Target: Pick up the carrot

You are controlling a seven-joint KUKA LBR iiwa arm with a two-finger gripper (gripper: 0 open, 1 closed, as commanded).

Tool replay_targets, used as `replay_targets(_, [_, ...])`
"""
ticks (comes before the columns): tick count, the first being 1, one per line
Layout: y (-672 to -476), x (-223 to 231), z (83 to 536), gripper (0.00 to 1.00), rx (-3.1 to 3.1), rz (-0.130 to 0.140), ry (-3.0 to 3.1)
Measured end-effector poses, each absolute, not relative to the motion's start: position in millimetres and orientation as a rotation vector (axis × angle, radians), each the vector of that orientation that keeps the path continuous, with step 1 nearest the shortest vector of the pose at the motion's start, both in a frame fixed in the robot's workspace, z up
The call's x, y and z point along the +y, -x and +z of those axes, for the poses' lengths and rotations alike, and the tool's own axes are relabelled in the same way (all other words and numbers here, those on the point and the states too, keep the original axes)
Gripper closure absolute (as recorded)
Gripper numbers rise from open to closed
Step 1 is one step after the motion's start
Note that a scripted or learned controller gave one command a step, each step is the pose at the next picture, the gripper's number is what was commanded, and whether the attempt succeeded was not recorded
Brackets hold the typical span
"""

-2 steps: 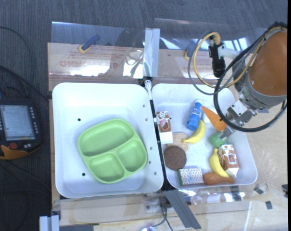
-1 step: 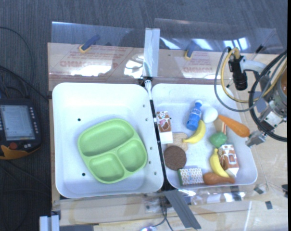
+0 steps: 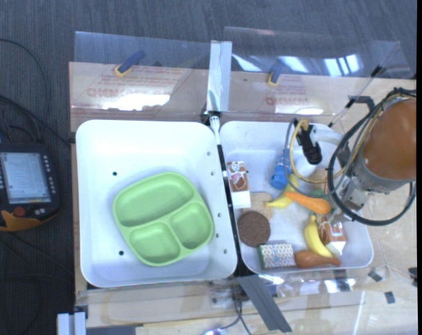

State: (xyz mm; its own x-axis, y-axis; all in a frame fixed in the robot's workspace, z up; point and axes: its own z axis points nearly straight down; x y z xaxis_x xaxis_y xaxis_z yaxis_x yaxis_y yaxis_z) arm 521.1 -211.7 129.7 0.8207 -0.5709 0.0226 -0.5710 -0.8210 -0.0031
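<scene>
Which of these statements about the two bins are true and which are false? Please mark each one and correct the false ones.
1. The green plate lies in the left bin. True.
2. The carrot lies on the green plate. False: it lies in the right bin, beside the banana.
3. The arm reaches over the right bin. True.
4. The brown round cookie is in the left bin. False: it is in the right bin, near the divider.
5. The green plate has three compartments. True.
</scene>
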Motion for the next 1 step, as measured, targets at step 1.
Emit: replay_targets(1, [-514.6, -207.5, 270.8, 1.0, -0.741, 0.008, -3.055])
